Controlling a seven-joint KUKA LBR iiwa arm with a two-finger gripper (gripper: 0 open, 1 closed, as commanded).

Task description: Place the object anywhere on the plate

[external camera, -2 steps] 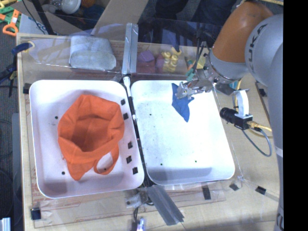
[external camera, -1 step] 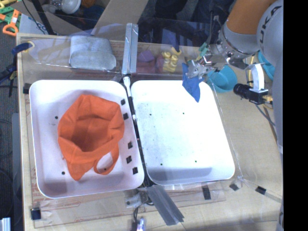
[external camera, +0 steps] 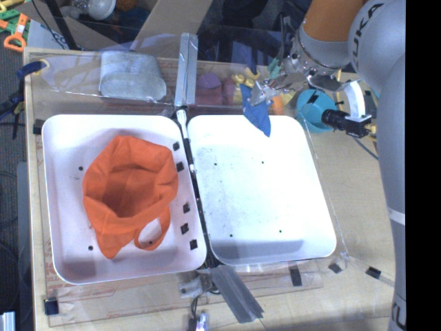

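- Nearest the camera, the two white bins were seen side by side; an orange cloth bag [external camera: 127,192] was spread in the left bin [external camera: 58,254], crumpled, its handle loop toward the near edge.
- A small blue object [external camera: 260,118] was seen hanging over the far edge of the right bin [external camera: 275,205], pinched between the closed fingers of the gripper [external camera: 260,95].
- Above the gripper, the arm's orange band [external camera: 341,5] was seen at the upper right.
- Purple and yellow items were noted behind the bins, too blurred to identify.
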